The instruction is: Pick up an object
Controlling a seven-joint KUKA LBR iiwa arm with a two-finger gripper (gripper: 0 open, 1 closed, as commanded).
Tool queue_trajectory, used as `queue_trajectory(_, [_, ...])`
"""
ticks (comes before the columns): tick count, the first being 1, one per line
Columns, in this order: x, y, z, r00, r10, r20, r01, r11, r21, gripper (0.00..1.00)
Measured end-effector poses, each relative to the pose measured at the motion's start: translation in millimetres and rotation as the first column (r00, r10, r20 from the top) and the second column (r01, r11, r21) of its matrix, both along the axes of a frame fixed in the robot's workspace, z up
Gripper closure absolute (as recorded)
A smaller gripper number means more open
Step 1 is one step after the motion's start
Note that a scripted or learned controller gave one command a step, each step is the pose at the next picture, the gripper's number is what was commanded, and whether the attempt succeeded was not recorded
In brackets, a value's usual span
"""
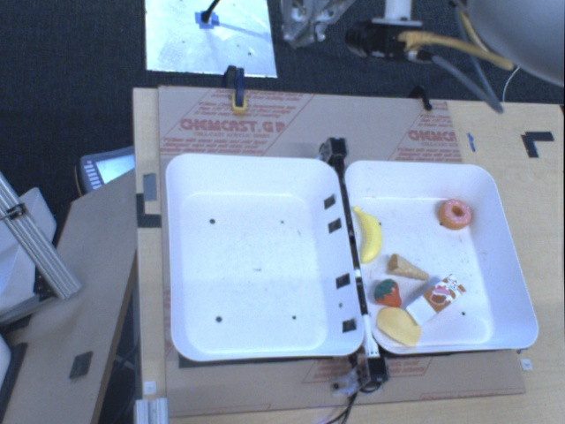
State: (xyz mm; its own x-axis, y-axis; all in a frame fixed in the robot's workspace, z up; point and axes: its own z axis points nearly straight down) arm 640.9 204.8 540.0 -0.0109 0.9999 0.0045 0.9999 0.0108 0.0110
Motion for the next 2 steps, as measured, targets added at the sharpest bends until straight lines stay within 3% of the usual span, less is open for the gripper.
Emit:
queue_trajectory(1, [-31.8,-21.8,-99.5,1.000,-0.012,-0.022,0.012,1.000,-0.008,1.00])
queue_trajectory(2, [26.5,32.1,-0.9,1.000,-0.003,0.002,0.003,1.000,-0.001,1.00])
